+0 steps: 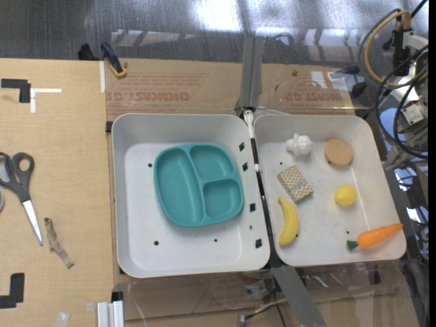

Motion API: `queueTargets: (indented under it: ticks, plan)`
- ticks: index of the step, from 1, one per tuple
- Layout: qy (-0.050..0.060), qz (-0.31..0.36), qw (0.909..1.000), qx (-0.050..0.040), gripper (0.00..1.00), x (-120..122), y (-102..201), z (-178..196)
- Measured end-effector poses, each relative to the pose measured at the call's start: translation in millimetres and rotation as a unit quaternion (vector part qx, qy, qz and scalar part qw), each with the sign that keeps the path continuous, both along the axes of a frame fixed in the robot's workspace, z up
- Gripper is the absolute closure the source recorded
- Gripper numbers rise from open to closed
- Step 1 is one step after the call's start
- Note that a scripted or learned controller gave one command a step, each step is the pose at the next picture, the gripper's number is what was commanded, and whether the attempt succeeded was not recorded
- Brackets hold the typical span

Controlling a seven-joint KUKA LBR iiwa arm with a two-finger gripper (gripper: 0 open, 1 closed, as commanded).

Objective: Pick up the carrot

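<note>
At right bin's (381,148) corner, carrot (378,236)

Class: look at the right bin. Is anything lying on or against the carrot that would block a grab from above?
Nothing visible does. The carrot lies uncovered in the right bin, against its right wall; the lemon and banana lie apart from it.

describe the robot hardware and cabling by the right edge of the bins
Yellow and black cables hang in loops at the upper right, running around pale grey-white hardware. It is too cropped to tell which pieces belong to the arm itself.
</note>
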State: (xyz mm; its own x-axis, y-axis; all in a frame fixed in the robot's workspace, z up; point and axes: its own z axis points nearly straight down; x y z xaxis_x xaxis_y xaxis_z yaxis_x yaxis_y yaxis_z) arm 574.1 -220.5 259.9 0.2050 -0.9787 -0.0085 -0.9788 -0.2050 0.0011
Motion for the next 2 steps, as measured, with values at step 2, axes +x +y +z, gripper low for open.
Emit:
queueTargets:
  ticks: [2]
  plan:
    - [-0.004,0.188,0.9822,0.0001,1.00,86.7,10.3,83.7]
